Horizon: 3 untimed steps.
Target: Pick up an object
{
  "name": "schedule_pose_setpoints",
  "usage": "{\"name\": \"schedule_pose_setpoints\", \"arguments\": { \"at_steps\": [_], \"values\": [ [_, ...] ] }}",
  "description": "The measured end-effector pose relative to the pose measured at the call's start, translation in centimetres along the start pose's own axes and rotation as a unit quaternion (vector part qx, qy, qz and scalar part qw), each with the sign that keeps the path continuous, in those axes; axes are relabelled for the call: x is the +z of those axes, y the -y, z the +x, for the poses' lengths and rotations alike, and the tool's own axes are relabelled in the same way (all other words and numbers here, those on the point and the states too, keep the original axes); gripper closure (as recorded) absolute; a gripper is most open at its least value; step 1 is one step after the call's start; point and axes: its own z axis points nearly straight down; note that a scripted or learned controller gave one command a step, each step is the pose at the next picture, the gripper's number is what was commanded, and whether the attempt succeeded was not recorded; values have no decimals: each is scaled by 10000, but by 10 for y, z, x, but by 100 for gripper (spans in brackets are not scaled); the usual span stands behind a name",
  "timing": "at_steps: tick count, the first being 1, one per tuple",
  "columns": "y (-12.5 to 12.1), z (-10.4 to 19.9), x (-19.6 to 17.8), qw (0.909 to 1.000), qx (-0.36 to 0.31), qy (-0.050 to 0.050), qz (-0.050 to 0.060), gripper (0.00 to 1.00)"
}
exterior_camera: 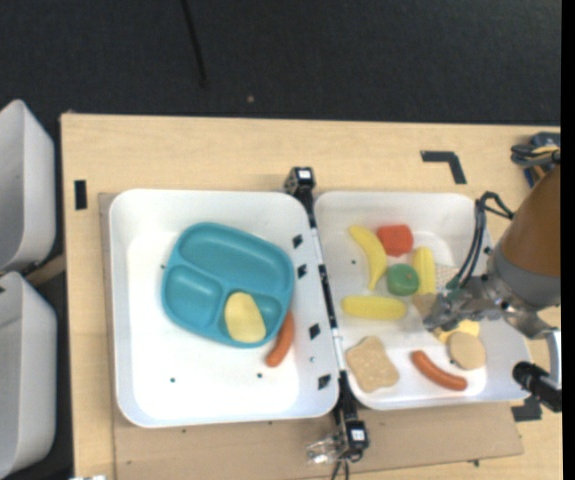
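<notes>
The wooden bench (197,148) carried two shallow white plastic bins side by side. The landmark for all positions below was the round green toy ball (402,279), which lay in the right bin (407,206).

The grey two-finger gripper (450,313) sat low in the right bin, just beside the ball on the side towards the arm (532,243) and slightly nearer the camera. Whether it was spread or closed could not be told, and no object was visibly gripped.

Items around the ball:
- A red toy block (395,237) lay just beyond it.
- A curved yellow toy banana (370,253) lay beside it, towards the left bin.
- A yellow corn-like piece (424,268) touched it on the arm side.
- A second yellow piece (373,308) lay just in front.
- A tan bread slice (371,363), a red sausage (438,370) and a pale round bun (465,349) lay nearer the camera.

In the left bin (137,368), well apart from the ball, a teal compartment tray (202,268) held a yellow oval piece (244,318); an orange-red sausage (281,344) lay at its edge.
</notes>
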Motion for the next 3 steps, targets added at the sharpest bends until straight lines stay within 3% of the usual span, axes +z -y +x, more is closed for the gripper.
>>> {"name": "schedule_pose_setpoints", "arguments": {
  "at_steps": [2, 3],
  "values": [
    [3, 3, -85, 10000, -42, 3, -6, 100],
    [-14, 60, -78, 10000, -61, -15, 18, 100]
  ]
}}
